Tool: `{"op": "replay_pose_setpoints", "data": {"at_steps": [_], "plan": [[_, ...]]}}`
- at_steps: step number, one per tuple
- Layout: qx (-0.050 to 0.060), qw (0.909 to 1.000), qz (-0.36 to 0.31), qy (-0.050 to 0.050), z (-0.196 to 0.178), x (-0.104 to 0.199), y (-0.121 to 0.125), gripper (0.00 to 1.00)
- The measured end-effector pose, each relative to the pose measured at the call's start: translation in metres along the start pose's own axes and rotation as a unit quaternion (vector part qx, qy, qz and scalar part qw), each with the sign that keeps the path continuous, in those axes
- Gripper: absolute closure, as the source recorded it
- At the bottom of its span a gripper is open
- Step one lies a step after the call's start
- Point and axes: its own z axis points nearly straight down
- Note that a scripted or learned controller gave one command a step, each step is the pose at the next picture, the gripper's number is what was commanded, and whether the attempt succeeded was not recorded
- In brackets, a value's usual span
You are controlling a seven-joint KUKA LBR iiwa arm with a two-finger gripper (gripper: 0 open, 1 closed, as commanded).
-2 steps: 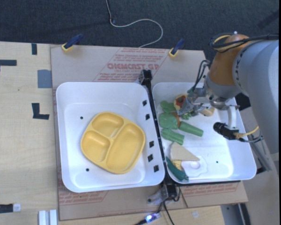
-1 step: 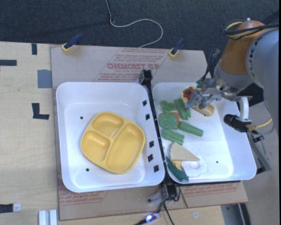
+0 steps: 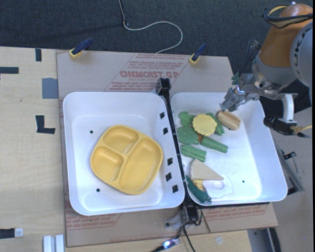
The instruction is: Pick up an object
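In the right bin (image 3: 257, 164) lies a cluster of toy foods. A tan bun (image 3: 229, 121) rests near the back, with a yellow round piece (image 3: 204, 124) to its left. Green pieces (image 3: 188, 135) spread toward the divider. A beige wedge (image 3: 203, 170) and a white fried egg (image 3: 216, 186) lie at the front, next to a dark green piece (image 3: 199, 193). My gripper (image 3: 227, 103) hangs over the bin's back part, just above and behind the bun, pointing down-left. Nothing shows in its grasp.
The left bin (image 3: 79, 140) holds a yellow divided plate (image 3: 127, 159). Both bins sit on cardboard (image 3: 142, 75) held by two clamps (image 3: 80, 47) at the back. A white cable (image 3: 152, 25) loops behind. The arm's orange band (image 3: 281, 41) rises at the right.
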Motion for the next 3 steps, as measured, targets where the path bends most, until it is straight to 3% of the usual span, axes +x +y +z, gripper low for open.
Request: {"op": "replay_pose_setpoints", "data": {"at_steps": [1,3], "plan": [[0.002,1.0000,0.000,0.001,-0.014,0.001,0.001,1.00],[0.003,1.0000,-0.003,0.002,-0.018,0.102,-0.041,1.00]]}}
